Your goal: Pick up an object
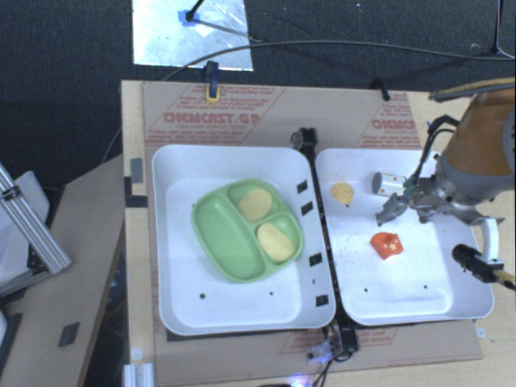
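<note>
Hovering in the right bin [463, 301], jaws [393, 210] of unclear spread sit just above the red block [386, 245].

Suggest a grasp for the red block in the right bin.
Come straight down on the red block and pinch across its two flatter opposite sides. It lies alone on the right bin floor, so nothing crowds the fingers. The gripper hangs just above it in the view.

floor: dark carpet [64, 71] | bench: brown board [266, 107] | silver sheet [189, 22]
</note>
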